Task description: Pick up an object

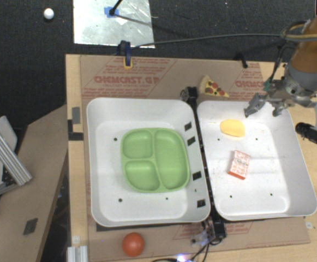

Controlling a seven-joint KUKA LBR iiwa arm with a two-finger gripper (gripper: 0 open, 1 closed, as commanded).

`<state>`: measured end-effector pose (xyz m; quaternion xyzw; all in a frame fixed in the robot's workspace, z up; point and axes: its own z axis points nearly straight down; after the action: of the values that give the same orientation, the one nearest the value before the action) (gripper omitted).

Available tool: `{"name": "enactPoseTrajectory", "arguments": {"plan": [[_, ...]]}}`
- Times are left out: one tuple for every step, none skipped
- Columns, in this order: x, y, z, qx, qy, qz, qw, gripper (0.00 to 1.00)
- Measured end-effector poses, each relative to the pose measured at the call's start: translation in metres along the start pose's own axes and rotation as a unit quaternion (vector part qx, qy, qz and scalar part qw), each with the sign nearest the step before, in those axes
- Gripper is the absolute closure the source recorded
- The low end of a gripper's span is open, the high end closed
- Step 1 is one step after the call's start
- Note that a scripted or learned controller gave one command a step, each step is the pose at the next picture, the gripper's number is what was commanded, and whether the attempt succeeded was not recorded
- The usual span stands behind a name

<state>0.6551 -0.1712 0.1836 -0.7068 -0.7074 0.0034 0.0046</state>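
The gripper (265, 107) hangs over the far edge of the right bin (289, 201), near its back rim. Its two dark fingers (252, 108) are spread apart, and nothing is between them, so it holds no object.

Just below and a little to the left of the gripper, a yellow lemon-like object (232, 128) lies on the floor of the right bin; it is near the fingers but apart from them. Further toward the front from the gripper, in the middle of the same bin, lies a small red and white packet (239, 164), slightly tilted.

To the left of the gripper, outside the bins on the cardboard (147, 75), a toy pizza slice (213, 87) lies just beside the back corner of the right bin.

Well to the left and to the front of the gripper, the left bin (103, 124) holds a green divided plate (154, 160) with three compartments. Far from the gripper, in front of the left bin, a red-orange ball (133, 244) sits on the bench.
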Motion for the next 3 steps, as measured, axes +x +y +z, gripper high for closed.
{"name": "enactPoseTrajectory", "arguments": {"plan": [[0.0, 0.003, -0.009, -0.007, -0.001, -0.001, 1.0, 0.0], [-0.001, 0.005, 0.053, -0.005, -0.001, -0.001, 1.0, 0.0], [0.0, 0.007, 0.098, -0.007, -0.001, -0.002, 1.0, 0.0]]}}
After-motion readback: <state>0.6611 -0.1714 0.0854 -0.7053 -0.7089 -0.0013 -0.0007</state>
